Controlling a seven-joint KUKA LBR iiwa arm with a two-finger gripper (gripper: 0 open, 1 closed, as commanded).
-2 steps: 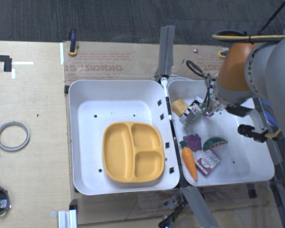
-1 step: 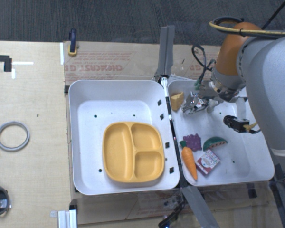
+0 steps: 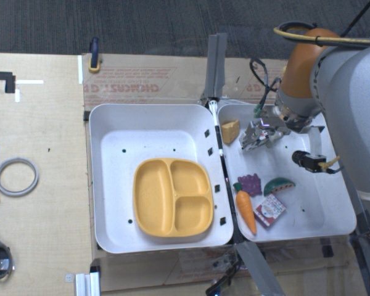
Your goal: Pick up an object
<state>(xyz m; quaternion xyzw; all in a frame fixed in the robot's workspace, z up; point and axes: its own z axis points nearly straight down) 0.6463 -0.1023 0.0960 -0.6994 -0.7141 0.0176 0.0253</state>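
The end effector (image 3: 257, 136) hangs low in the right bin (image 3: 333, 217), upper centre-right of the frame, beside a yellow wedge (image 3: 230, 131); its grip state cannot be told. Grapes (image 3: 250, 184), carrot (image 3: 245, 211), melon slice (image 3: 279, 185) and a red carton (image 3: 271, 211), print unreadable, lie lower; mirrored cardboard (image 3: 142, 82) lettering is illegible.

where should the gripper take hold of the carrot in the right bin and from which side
Grip the carrot across its thick upper half, just below the green top, coming straight down from above. It lies flat, pointing tip-down along the bin's left wall, with the grapes near its top and a small red box close on its right, so mid-body is probably safest.
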